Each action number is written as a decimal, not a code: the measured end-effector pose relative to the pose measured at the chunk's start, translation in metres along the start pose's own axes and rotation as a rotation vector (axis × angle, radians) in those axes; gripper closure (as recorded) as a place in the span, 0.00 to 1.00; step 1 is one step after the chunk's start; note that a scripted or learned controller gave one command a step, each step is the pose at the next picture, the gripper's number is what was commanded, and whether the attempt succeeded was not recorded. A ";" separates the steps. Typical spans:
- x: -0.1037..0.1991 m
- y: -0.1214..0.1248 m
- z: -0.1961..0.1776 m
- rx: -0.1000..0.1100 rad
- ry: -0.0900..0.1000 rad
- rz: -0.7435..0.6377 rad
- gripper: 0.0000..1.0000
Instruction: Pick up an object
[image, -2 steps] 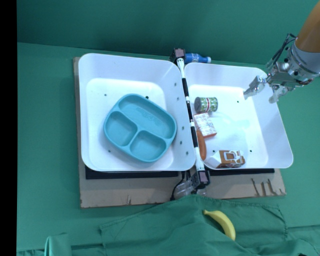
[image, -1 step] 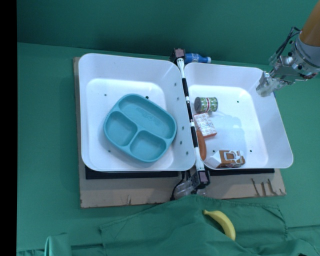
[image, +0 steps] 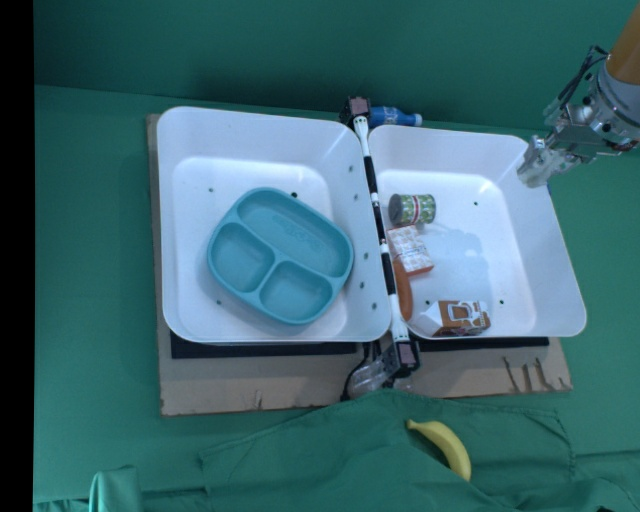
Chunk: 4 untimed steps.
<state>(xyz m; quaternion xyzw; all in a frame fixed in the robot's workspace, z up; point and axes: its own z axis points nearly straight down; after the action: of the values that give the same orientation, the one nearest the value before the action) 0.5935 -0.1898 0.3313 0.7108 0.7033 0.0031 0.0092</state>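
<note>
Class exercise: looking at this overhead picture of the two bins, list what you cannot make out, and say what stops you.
- Arm: cut off by the picture's top right corner.
- Pincer: too small and blurred to tell whether it is open or shut.
- Can, packet and carton: label print too small to read.
- Banana: lower end hidden under a green cloth fold.
- Bottle: partly behind the right bin's rim.

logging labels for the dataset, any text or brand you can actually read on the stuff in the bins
No text can be read in the camera view.
Small can: green label, print too blurred.
Flat packet: red and white markings, too small.
Carton: orange and white print, illegible.
Blue divided plate: no markings visible.
</note>
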 end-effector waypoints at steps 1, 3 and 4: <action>0.003 0.005 0.042 0.019 0.007 -0.007 1.00; 0.002 -0.025 0.147 0.006 0.005 -0.006 1.00; 0.003 -0.025 0.145 0.002 0.003 -0.007 0.00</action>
<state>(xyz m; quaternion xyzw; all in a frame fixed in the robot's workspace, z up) 0.5713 -0.1881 0.1854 0.7083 0.7058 0.0035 0.0074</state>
